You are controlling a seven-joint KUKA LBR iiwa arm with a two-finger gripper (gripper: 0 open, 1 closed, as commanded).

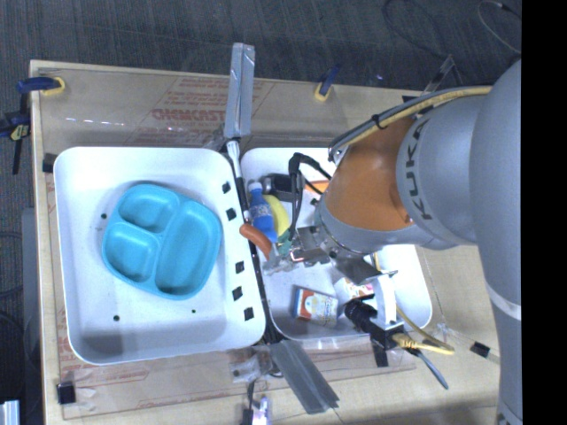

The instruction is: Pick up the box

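Camera view from above, read from left to right. The left bin (80,326) holds a blue divided plate (164,240), lying flat near its middle. It is well apart from my work and plays no part in it.

Next comes the wall the two bins share. An orange-red item (255,235) lies against it on the right bin's side. Just beside that are a blue bottle (262,209) and a yellow item (280,215), packed close together along the left side of the right bin (282,319).

The gripper (297,253) hangs low over this bin, just right of that cluster. I cannot tell whether it is open or closed, because the wrist hides its tip. I see nothing held in it.

The box (316,305), small and white with orange and blue print, lies flat on the bin floor near the front wall. It sits just below and slightly right of the gripper, apart from it. I judge it still waits to be picked up.

Furthest right, the arm (425,175), grey with its orange band, covers much of the right bin and hides whatever lies beneath. I think the cluster is far enough from the box not to block a grasp, though the front wall leaves little room on that side.
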